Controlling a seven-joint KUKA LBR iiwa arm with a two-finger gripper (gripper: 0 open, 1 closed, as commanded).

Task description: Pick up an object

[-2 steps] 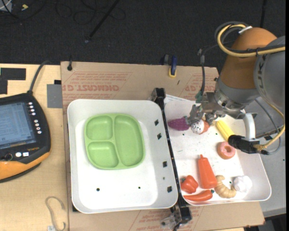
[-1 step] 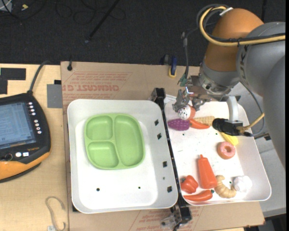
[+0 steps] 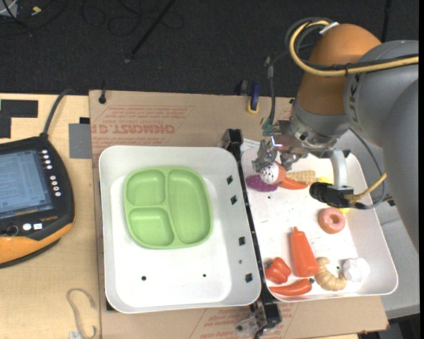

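Camera view
Arm: enters from the right, wrist over the right bin's (image 3: pixel 381 277) far-left corner.
Gripper (image 3: pixel 271 162): pointing down over a small white ball (image 3: pixel 269 174); finger spread cannot be told, nor whether the ball is gripped.
Ball: sits on a purple piece (image 3: pixel 258 183), beside an orange carrot (image 3: pixel 294 183).
Other right-bin items: pink donut (image 3: pixel 332 220), red bottle (image 3: pixel 302 252), red peppers (image 3: pixel 290 287), tan croissant (image 3: pixel 330 276), white lump (image 3: pixel 353 268).
Left bin (image 3: pixel 127 288): holds a green divided tray (image 3: pixel 167 207).
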